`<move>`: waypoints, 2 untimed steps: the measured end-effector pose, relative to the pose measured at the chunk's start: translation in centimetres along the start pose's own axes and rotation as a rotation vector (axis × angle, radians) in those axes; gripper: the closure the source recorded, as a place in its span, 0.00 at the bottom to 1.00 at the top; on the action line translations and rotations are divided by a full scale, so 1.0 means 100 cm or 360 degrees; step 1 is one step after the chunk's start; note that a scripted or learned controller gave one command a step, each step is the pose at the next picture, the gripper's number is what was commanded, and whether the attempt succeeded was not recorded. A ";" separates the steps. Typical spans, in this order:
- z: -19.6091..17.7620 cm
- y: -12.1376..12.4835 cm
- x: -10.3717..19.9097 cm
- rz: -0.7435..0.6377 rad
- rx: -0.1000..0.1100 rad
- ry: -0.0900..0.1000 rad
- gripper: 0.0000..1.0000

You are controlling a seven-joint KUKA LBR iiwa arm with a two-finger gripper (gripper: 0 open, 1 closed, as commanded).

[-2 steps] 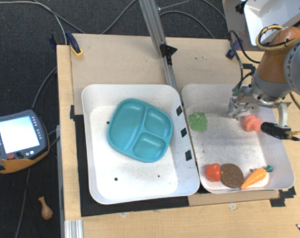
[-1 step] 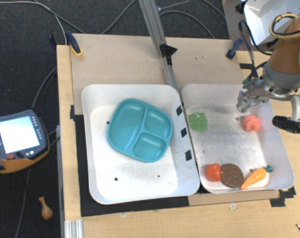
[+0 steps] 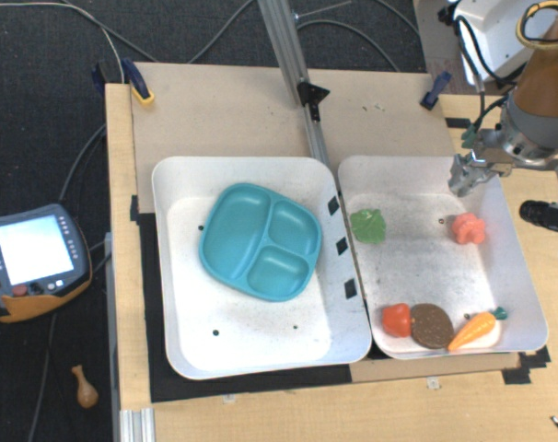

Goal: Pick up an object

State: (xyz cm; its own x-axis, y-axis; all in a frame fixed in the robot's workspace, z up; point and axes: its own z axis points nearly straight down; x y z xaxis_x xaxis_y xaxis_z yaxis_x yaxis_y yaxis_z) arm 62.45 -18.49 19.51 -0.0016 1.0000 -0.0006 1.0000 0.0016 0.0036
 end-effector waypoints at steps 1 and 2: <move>-0.054 0.001 0.000 0.0000 -0.0003 -0.0001 1.00; -0.053 -0.009 0.047 -0.0004 0.0008 0.0003 1.00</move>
